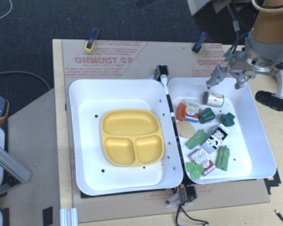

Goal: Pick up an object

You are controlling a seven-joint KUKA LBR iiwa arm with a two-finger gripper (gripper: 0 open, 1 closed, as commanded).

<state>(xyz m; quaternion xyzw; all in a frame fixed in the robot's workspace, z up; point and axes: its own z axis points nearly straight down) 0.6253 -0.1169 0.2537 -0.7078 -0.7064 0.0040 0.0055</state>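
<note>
At the near edge of the bench a bundle of black cables [181, 211] hangs from a small clamp between the two bins. The bench top is a sheet of brown cardboard-like board [132, 58] printed with faded red lettering, lying over dark blue-grey carpet [37, 18].

The left shallow white bin [82, 126] holds a yellow plastic divided plate [132, 136] with three compartments, lying flat near the bin's middle. The right shallow white bin [259, 145] carries a cluster of small things in its left half. Nearest lies a light green leaf-shaped piece [193, 169], touching a small red-edged packet [206, 166]. Just beside them stands a green cucumber-like toy [222, 157], and above it a black-and-white patterned block [218, 136]. Further on come a long green pod [196, 139], a tan round disc [186, 129], two dark green chunks [206, 115], an orange piece [181, 111], and a white label-wrapped can [213, 99] lying on its side.

Over the far rim of the right bin hangs the two-finger gripper [228, 81], fingers spread apart with nothing between them, just above the can. Behind it rises the grey arm with its orange band [272, 27]. Two blue clamps [92, 39] pin the board's far edge. At far left, a white cord [2, 6] loops on the carpet.
</note>
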